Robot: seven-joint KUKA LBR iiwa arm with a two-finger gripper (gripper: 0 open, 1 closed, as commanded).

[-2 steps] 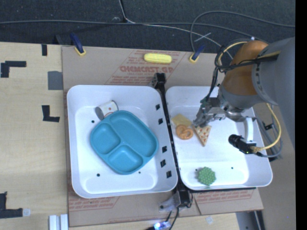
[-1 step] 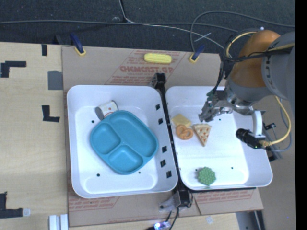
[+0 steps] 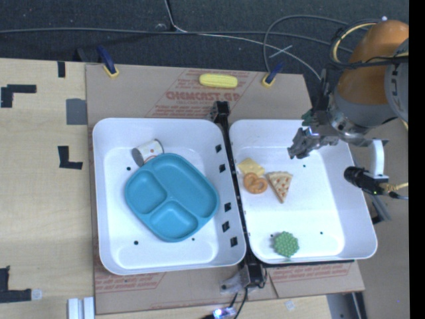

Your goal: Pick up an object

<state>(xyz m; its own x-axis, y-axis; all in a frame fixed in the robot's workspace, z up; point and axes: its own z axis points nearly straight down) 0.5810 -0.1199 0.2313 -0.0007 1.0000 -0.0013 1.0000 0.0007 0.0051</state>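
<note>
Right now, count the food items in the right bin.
4: a yellow cheese piece, a pretzel, a pizza slice mid-bin, and a green broccoli near the front.

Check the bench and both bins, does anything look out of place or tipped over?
Two things stand out. A yellow corn cob lies outside both bins, on the cardboard behind them. In the left white bin, a small white cup lies on its side against the blue divided plate. Nothing looks spilled or broken.
</note>
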